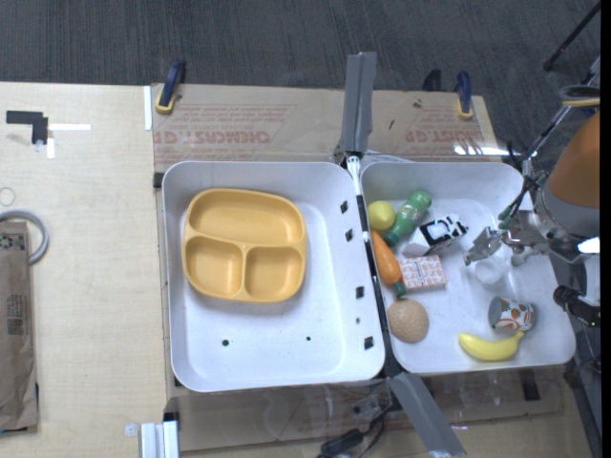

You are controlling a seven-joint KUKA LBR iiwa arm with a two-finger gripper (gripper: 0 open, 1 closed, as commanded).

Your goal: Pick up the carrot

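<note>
A pale wooden bench on dark carpet carries two white bins side by side. The left bin (191, 351) holds a yellow divided plate (244, 244), with bare floor around it. The right bin (544, 346) is crowded: the carrot (386, 259) lies against its left wall, beside a lime (381, 216), a pink box (421, 273), a brown ball (409, 320) and a banana (490, 345). The gripper (492, 243) hangs over the bin's right half, well apart from the carrot; whether it is spread I cannot tell.

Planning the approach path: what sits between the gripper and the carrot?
In the camera view, a black-and-white object and a pink patterned box lie between the gripper and the carrot, which rests along the right bin's left wall.
</note>
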